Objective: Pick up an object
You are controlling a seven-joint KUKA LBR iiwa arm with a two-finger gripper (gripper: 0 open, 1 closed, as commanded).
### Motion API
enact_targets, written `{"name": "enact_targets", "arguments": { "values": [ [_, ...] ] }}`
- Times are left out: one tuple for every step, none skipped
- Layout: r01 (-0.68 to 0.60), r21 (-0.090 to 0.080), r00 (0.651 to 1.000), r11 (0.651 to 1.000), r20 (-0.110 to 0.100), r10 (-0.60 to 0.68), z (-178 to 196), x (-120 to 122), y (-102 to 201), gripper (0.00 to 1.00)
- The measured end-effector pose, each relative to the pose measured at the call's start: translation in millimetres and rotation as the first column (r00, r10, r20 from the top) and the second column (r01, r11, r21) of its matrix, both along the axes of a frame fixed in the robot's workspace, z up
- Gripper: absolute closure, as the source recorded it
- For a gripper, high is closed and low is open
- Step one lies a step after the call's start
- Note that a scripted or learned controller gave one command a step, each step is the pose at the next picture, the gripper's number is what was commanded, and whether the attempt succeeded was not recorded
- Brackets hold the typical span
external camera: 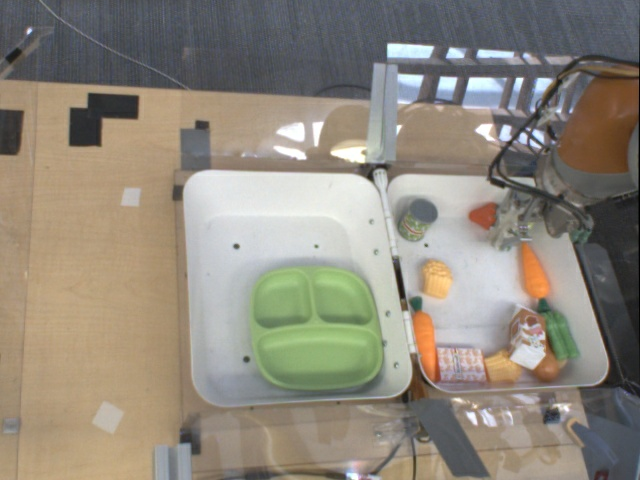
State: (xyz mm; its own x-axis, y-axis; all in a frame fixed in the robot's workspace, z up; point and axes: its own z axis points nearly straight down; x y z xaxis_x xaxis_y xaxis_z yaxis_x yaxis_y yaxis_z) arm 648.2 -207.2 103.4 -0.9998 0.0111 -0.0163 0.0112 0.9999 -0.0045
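Down at the near edge of the right bin [600,368] there's a real jumble: a small printed box [460,364] lying flat, a wrapped snack packet [527,336] leaning over a yellow-orange piece [503,370], and a green bottle-shaped toy [560,334] against the right wall. One carrot [425,340] lies along the left wall near that corner. Up the middle sits a yellow corn-like piece [436,279], and beyond it a small green can [416,220] near the far left corner. Over in the left bin [215,218], a green divided plate [316,327] rests toward the near right corner, nothing on it.

Now the action: the arm [598,133] reaches in at the far right corner of the right bin, and the hand [517,226] hangs low between a red piece [484,215] on its left and a second carrot [534,271] just on its near side. Fingers point down, but whether they're spread or pinched I can't tell from this angle, and nothing clearly sits between them. So I'd call this the approach stage, the pick not yet made. My guess at the target is that second carrot or the red piece, both close by. Next it needs to settle squarely over one of them, drop to the bin floor, and close without nudging the thing against the far wall
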Motion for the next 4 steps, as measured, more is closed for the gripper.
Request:
{"name": "enact_targets", "arguments": {
  "values": [
    [0.002,0.006,0.999,1.000,-0.038,-0.002,-6,-9,-2,0.00],
    [0.001,0.002,1.000,1.000,-0.003,-0.001,-14,-75,1,0.00],
    [0.026,0.002,1.000,1.000,0.001,-0.026,-13,-124,1,0.00],
    [0.116,0.001,0.993,0.993,0.012,-0.116,-12,-152,8,0.00]
  ]
}}
